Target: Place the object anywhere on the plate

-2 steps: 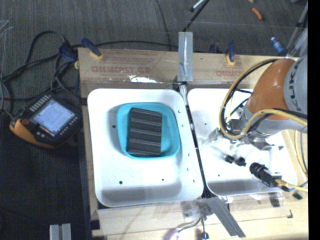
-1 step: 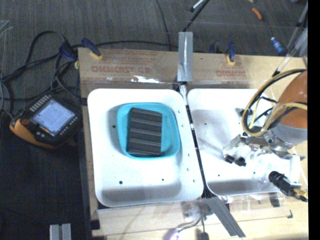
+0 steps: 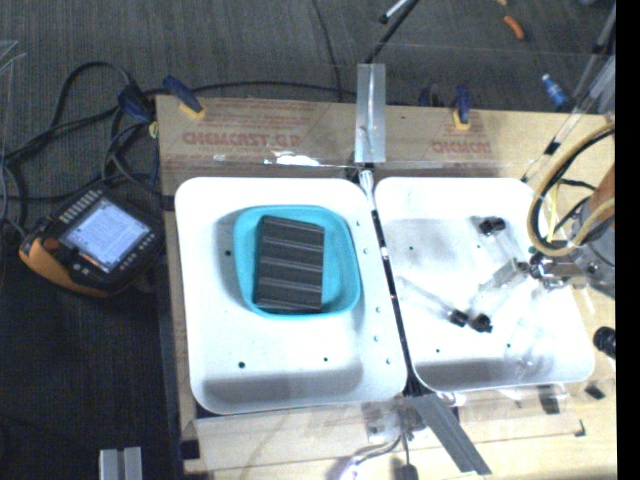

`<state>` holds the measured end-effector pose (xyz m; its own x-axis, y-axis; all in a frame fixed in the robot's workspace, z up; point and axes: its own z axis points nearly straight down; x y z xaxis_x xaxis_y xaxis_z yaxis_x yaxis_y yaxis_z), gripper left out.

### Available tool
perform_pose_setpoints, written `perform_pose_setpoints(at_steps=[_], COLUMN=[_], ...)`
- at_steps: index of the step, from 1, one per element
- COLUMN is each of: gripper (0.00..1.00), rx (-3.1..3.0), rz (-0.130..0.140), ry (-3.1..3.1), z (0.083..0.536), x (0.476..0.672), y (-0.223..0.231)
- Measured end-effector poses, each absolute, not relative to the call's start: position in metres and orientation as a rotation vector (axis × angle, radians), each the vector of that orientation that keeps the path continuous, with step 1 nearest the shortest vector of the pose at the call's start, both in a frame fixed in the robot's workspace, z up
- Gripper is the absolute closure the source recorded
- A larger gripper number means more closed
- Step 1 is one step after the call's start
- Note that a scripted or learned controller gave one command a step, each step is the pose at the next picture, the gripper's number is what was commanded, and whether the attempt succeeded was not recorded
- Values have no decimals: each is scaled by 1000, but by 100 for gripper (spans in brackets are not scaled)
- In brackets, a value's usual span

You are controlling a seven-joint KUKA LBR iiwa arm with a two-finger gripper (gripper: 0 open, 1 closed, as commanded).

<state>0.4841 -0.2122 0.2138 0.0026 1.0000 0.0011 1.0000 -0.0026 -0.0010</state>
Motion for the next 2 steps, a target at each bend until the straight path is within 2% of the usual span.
perform_pose_setpoints(at_steps=[1, 2], gripper=[0, 0], rx=[-2285, -2140], rz=[-11, 3], ry=[-2174, -2299], z=[93, 175], x=[488, 484], y=[-182, -207])
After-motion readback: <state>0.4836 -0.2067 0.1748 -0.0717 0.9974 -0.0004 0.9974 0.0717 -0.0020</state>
